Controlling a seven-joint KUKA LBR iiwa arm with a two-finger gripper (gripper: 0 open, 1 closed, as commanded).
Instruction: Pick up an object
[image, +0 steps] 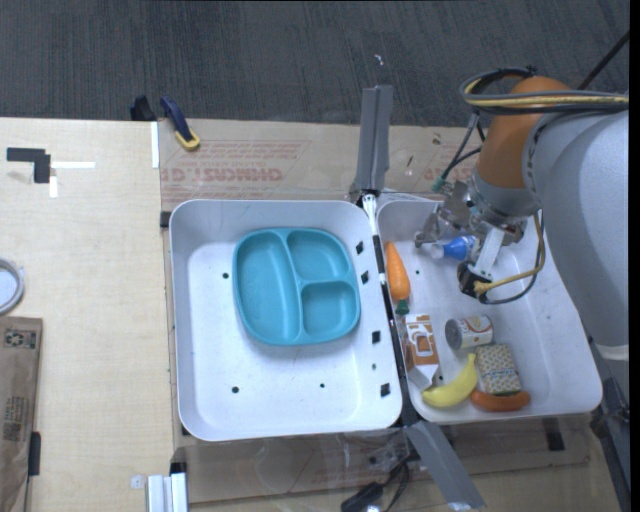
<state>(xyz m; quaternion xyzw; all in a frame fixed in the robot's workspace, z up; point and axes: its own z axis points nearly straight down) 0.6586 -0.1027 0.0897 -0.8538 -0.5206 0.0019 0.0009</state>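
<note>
Over the tabletop (80, 230), seen from the fixed overhead camera: two white bins side by side. Left bin (200, 330): one teal divided plate (297, 287), lying flat near the middle. Right bin (555, 320): carrot (398, 275) along the left wall, long axis running near-to-far, thick end far; small carton (421, 343) just nearer the camera than the carrot; can (470, 332) on its side, axis roughly left-right, right of the carton; banana (452, 385) curving along the near edge; sponge-like block (497, 367) touching a red-orange item (500, 401) at the near right. Arm (590, 200): enters from the right, orange band above the wrist, wrist over the far part of the right bin. Tool (455, 240): low over the far left of the right bin, a small blue object (460, 247) at its tip; whether the fingers stand apart, together, or clamped on that blue object cannot be told, since cables and wrist hardware cover them. Judged relation: the blue object lies right at the tool, its orientation unreadable; the carrot lies just left and nearer the camera, the next closest candidate, and a grasp would best close across its near-to-far axis.
</note>
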